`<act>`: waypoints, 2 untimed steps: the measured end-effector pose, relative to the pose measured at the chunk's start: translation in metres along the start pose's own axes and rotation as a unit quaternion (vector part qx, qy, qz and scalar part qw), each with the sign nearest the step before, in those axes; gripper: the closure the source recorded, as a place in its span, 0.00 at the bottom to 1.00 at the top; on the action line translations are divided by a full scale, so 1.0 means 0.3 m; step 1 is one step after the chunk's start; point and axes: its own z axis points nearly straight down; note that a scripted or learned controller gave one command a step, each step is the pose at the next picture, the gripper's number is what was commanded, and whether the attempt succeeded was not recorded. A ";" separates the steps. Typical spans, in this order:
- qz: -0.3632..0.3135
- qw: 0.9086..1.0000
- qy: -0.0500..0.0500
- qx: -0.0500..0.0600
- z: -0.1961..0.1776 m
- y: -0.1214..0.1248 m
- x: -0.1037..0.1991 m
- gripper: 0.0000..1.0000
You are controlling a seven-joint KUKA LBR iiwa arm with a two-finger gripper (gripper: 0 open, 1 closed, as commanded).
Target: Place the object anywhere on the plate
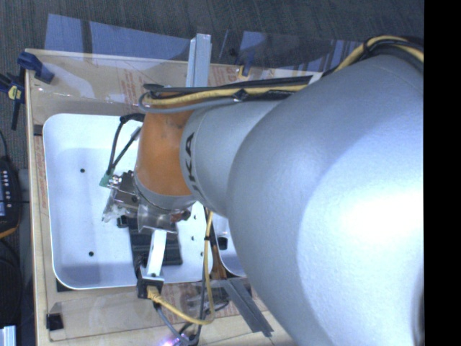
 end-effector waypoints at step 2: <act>0.109 0.994 0.000 0.001 -0.060 -0.053 0.146 0.00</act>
